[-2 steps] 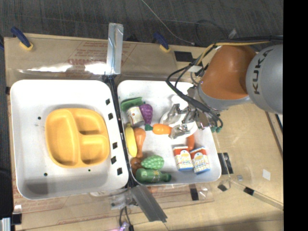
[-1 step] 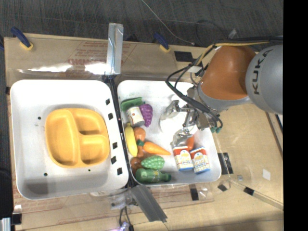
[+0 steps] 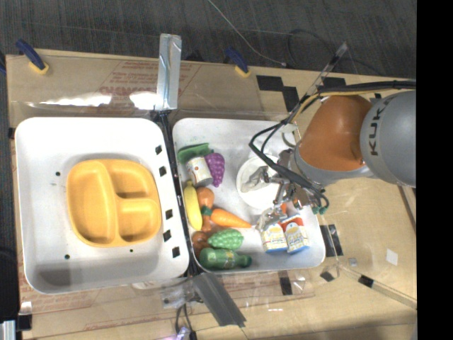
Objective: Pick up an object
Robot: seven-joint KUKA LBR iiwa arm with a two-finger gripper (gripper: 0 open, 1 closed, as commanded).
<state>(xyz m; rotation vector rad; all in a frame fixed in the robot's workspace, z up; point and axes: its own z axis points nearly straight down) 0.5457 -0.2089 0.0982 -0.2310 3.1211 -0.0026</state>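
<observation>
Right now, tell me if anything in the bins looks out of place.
Nothing looks damaged or spilled. The toy food lies jumbled along the right bin's left wall, and the yellow tray sits slightly askew in the left bin.

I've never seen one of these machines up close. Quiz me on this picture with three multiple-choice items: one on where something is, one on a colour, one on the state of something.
1. Where does the divided tray lie?
A. In the left bin
B. In the right bin
C. On the floor

2. What colour is that tray?
A. Blue
B. Yellow
C. Black

3. How does the left bin compare with the right bin?
A. Both hold a heap of toy food
B. The left holds one item, the right holds many
C. The right holds just a single item

Answers:
1. A: the divided tray sits in the middle of the left bin.
2. B: it is yellow all over.
3. B: the left bin holds just the tray, while the right bin holds a carrot, a banana, grapes, small cartons and more, with the claw above them.
</observation>
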